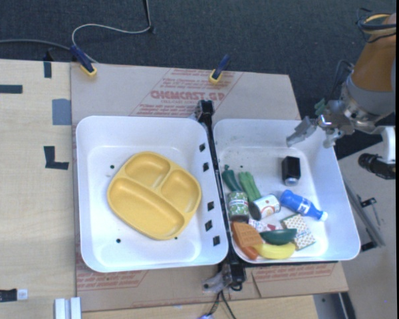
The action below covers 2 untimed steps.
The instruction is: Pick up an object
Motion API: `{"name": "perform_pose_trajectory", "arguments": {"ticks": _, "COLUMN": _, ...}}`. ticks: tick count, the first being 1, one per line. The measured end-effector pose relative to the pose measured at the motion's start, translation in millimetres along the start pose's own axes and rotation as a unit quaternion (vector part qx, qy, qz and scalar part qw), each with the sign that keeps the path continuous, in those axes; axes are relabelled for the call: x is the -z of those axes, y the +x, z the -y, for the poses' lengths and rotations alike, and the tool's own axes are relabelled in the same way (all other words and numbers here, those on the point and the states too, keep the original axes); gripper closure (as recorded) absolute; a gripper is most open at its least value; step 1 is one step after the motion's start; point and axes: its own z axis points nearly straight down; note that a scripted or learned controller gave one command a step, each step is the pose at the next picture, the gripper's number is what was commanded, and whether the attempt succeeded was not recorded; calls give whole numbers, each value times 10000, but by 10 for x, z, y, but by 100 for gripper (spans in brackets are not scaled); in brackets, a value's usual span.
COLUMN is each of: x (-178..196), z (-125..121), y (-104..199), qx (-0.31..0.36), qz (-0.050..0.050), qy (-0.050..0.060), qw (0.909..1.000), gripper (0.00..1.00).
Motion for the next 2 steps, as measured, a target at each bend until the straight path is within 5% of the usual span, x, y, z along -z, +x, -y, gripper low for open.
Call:
{"name": "perform_pose_trajectory", "arguments": {"ticks": 1, "x": -1272, "z": 97, "y": -257, "qx": -1, "qz": -3, "qy": -3, "qw": 10000, "gripper": 0}}
{"name": "perform_pose_trajectory", "arguments": {"ticks": 2, "x": -1181, "z": 101, "y": -252, "qx": 1, "qz": -8, "qy": 3, "qw": 10000, "gripper": 100}}
